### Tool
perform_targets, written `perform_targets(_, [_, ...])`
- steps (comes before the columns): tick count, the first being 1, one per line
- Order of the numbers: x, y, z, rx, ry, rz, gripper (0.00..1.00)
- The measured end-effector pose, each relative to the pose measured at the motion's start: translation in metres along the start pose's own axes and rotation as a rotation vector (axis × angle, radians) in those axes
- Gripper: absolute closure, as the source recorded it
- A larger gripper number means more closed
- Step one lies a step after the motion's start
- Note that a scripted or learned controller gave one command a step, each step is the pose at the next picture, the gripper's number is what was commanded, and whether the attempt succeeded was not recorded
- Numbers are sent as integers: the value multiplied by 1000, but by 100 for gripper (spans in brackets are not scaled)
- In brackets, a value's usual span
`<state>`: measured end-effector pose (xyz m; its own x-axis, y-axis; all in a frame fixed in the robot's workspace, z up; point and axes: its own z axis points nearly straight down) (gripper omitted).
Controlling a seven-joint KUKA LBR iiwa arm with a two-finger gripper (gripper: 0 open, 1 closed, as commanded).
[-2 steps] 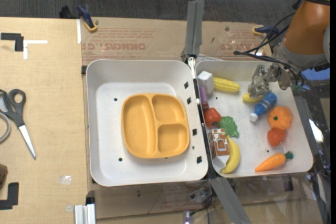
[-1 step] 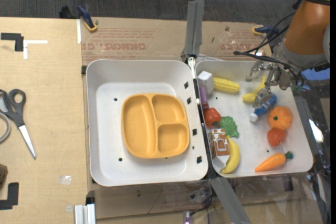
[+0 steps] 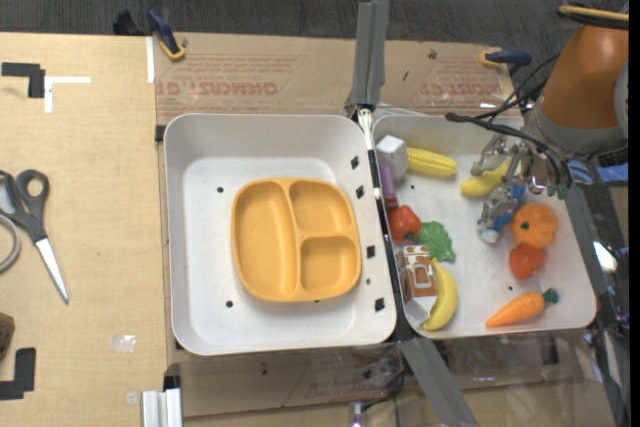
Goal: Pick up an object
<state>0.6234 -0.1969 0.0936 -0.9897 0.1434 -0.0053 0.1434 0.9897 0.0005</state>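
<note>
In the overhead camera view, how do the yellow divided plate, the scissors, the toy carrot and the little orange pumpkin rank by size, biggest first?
As they look in the camera view:
1. Yellow divided plate, by far the largest.
2. Scissors, long but thin.
3. Toy carrot.
4. Orange pumpkin, shorter than the carrot though rounder, so these two come close.

A yellow-orange divided plate (image 3: 297,239) lies in a white bin (image 3: 190,245).

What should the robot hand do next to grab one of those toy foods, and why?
Probably ease straight down a little. The hand hangs in the right bin, with a yellow banana and an orange pumpkin close beside it.
</note>
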Motion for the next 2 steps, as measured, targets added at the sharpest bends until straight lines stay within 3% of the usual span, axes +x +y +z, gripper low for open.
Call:
perform_targets(1, [-2, 1, -11, 1, -7, -2, 100])
perform_targets(2, [-2, 1, -11, 1, -7, -3, 0])
